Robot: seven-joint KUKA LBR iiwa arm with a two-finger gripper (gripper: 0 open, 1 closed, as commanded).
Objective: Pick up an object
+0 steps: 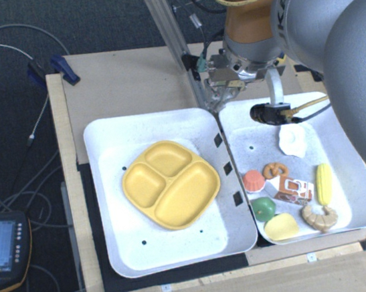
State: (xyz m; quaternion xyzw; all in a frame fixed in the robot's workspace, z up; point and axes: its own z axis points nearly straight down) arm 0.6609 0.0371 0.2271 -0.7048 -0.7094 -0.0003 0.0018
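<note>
My gripper (221, 88) hangs over the far rim where the two bins meet, with nothing seen in it. The right bin (345, 146) holds small toy foods. A white crumpled piece (292, 140) lies closest to the gripper. Toward the front are a brown pretzel (275, 170), an orange-red round piece (253, 180), a red and white packet (295, 191), a yellow corn cob (323, 184), a green piece (264, 208), a pale yellow piece (282, 227) and a tan pastry (319, 217).
The left bin (107, 186) holds a yellow divided plate (171, 184). A slanted metal post (170, 29) rises just left of the gripper. Cables and a handheld screen (5, 251) lie off the bench at the left.
</note>
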